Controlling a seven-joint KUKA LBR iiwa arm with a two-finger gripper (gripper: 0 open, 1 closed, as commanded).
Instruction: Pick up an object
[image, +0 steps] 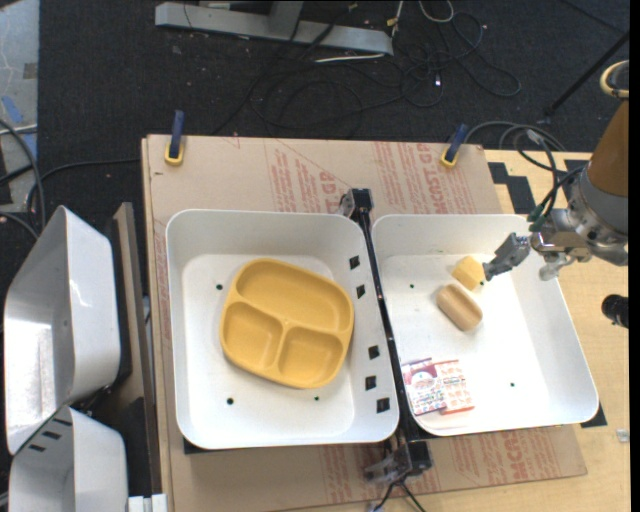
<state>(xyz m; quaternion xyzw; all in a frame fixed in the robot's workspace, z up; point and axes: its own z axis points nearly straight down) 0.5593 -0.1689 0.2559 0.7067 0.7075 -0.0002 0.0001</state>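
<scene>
Brown cardboard (300, 170) covers the bench, pinned at its far edge by two clamps (176, 140), and on it sit two white bins with a dark strip (372, 290) where their rims meet. In the left bin (185, 300) a yellow divided plate (286, 322) takes up most of the floor. The right bin (560, 350) holds three things. A small yellow block (467, 272) lies in the far middle of the floor, and a tan cylinder (460, 307) lies on its side just in front of it, close but seemingly not touching. A red and white packet (437, 387) lies flat in the near left corner against the wall. The gripper (503, 258) reaches in over the right rim, slanting down and leftward, and its dark tip ends right at the block's right edge. Whether it touches the block cannot be told, nor whether the gripper is open or closed, since from this angle it shows as one dark shape. The block sits well clear of every bin wall. Bare white floor lies to its left and far side and across the whole right half of the bin, and only the cylinder crowds it on the near side.
</scene>
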